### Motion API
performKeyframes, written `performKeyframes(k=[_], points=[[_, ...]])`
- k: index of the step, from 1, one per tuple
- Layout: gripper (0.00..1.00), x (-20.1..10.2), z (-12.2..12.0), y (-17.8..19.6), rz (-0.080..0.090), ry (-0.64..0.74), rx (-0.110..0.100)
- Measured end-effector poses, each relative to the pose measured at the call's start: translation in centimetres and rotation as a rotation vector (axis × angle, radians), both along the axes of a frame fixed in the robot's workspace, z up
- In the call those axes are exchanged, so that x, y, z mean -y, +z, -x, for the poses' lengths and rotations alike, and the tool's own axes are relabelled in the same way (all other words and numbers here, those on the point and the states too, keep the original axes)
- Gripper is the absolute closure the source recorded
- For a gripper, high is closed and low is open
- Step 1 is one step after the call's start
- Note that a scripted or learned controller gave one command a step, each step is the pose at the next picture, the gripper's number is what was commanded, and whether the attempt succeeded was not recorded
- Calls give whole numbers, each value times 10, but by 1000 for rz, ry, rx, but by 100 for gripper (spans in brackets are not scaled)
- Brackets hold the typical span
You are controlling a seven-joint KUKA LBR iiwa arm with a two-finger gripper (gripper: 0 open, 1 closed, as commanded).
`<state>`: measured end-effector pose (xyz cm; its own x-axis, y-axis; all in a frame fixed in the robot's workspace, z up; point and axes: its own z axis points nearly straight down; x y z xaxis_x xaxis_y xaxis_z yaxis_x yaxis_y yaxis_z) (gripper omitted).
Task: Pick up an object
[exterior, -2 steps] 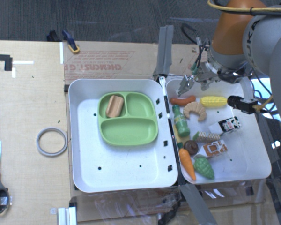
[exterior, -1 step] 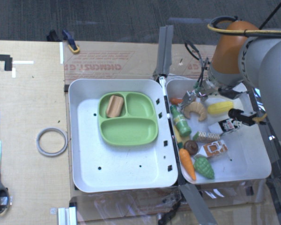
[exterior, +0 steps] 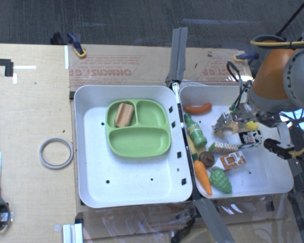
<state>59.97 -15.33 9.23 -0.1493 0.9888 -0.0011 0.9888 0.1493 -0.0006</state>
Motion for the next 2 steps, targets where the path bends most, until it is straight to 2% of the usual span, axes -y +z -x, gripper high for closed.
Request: performKeyframes(k=[1,2], points=[[100,1,0,9,0,-4,1],[100,-62,-25,99,0,-147,-1]])
